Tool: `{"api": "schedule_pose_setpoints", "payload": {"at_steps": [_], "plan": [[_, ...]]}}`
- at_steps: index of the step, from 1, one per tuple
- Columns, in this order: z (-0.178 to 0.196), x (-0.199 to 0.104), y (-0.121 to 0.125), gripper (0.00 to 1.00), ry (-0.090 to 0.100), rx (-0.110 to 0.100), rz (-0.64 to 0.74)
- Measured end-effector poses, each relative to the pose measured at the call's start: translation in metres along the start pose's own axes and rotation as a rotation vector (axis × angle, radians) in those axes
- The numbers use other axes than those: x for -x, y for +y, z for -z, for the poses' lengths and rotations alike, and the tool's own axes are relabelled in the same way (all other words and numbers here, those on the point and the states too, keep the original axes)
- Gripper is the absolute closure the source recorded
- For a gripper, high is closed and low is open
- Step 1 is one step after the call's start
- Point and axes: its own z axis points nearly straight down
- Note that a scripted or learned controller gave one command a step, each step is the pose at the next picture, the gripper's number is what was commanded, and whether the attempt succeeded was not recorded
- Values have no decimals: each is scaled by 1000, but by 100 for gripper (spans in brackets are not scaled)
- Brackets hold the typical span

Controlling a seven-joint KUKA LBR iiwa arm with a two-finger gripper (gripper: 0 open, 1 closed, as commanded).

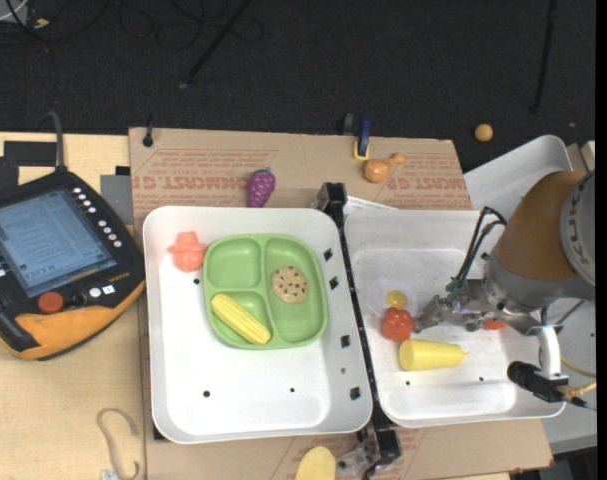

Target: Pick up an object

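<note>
1. Arm [543, 243]: grey, with an orange-brown band above the wrist, reaching into the right bin [433, 238] from the bench's right edge.
2. Claw [445, 311]: low over the middle of the right bin, pointing toward that bin's left wall. Dark linkage hides its tips; whether it is wide or narrow cannot be told, and nothing is seen held in it.
3. Candidate things in the right bin: a red piece [397, 323] just left of the claw, very near or touching it; a small yellow piece [396, 298] just above the red one; a yellow cone [431, 354] lying on its side toward the bin's near edge, below the claw.
4. Left bin [243, 398]: a green divided tray [265, 290] carrying a corn cob [240, 319] in its lower-left compartment and a cookie [290, 285] in its right compartment; a pink piece [186, 252] lies near the bin's far-left corner, beside the tray.
5. Outside the bins: a purple grape bunch [261, 186] and an orange gourd-like piece [380, 167] on the cardboard behind them; a control pendant [53, 258] at the bench's left edge.
6. Progress, as judged: the approach appears done, and the red piece is the likely target. Closing on it and lifting remain; every piece rests on a bin floor, so no pick is yet achieved.
</note>
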Motion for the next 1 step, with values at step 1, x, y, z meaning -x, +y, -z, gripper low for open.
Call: {"api": "schedule_pose_setpoints", "payload": {"at_steps": [1], "plan": [[11, 3, 0, 100, -2, 1, -7]]}}
